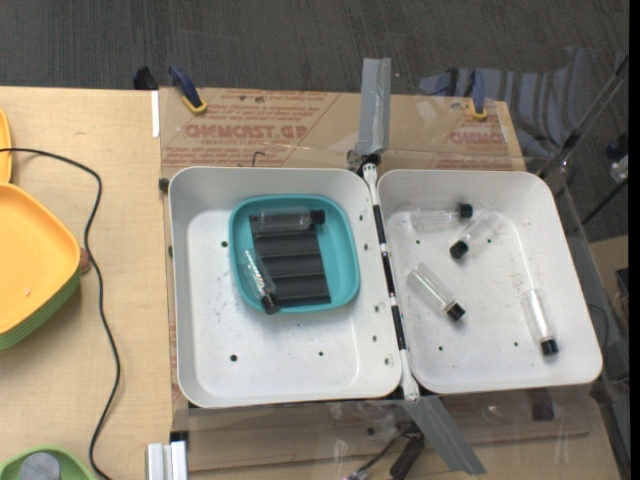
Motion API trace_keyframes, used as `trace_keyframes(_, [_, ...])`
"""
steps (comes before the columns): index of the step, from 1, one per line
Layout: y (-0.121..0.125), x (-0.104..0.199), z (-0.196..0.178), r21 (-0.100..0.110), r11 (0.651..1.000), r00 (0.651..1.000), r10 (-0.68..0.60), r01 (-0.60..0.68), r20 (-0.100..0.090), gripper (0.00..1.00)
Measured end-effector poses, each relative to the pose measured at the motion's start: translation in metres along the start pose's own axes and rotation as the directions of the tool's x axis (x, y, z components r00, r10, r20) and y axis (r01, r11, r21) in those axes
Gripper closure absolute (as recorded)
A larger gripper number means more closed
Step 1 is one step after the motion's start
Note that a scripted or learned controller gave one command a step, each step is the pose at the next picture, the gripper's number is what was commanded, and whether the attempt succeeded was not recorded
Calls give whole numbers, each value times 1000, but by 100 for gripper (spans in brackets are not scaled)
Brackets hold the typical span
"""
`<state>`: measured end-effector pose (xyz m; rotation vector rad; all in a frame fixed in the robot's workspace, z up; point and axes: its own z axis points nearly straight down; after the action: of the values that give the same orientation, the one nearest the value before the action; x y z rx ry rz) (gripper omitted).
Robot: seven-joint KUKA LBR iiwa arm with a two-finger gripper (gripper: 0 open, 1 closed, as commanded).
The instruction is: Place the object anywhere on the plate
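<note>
Teal plate (pixel 346 268) sat in the left bin (pixel 205 353) on the desk (pixel 90 388).
Two clear vials lay on it, one (pixel 285 220) along its far edge, one (pixel 256 280) slanting down its left side; four more vials (pixel 437 293) lay scattered in the right bin (pixel 560 358). The claw's state could not be told.

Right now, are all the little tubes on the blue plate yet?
Not yet. The plate in the left bin already has several tubes lying on it. Nothing looks to be in hand. Four tubes are left lying loose in the right bin, so those likely still need moving over.
</note>
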<state>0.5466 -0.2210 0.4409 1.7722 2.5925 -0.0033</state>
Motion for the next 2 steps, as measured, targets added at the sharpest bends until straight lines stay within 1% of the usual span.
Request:
trace_keyframes(1, [0,-1,0,-1,991,991,136,-136,0,0])
trace_keyframes(2, [0,-1,0,0,966,966,260,-260,0,0])
